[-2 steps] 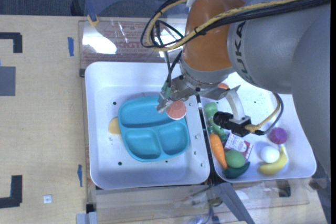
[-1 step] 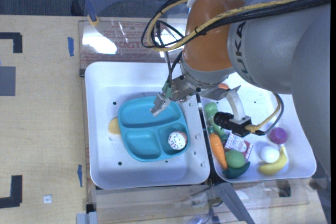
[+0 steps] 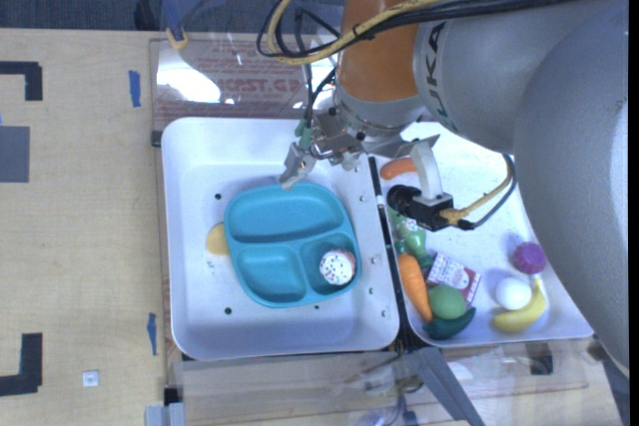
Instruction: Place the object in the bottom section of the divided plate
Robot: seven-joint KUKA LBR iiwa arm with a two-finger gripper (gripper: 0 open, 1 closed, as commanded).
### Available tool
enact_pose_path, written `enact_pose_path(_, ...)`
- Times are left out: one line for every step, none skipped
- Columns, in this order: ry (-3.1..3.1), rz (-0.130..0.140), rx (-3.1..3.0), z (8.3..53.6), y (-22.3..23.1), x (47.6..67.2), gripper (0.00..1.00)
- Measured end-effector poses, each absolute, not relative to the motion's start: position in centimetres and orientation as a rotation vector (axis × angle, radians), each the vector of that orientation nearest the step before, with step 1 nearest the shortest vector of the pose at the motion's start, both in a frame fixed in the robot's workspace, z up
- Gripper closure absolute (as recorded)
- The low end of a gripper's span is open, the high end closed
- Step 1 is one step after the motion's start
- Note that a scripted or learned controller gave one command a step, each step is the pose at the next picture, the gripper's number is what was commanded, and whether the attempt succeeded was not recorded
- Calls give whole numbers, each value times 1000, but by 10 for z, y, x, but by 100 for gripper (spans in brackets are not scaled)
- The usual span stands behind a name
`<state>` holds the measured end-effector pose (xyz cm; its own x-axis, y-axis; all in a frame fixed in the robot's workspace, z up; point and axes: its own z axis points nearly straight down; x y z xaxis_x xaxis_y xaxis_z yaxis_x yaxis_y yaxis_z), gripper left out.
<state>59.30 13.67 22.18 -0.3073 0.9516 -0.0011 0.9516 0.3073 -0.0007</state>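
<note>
Hand hovers at the top rim of the divided plate, seemingly holding nothing; a speckled ball already lies in a lower section.

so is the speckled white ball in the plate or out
In. The speckled white ball sits inside the blue divided plate, in its small lower right compartment, below the rim.

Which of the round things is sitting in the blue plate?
The white speckled ball, in the plate's lower right section. The plain white egg and the purple ball both lie in the right bin, beside the banana.
</note>
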Motion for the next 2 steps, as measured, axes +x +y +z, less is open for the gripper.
enact_pose_path(2540,-2,1845,230,137,595,100)
enact_pose_path(2121,-10,2321,219,41,597,100)
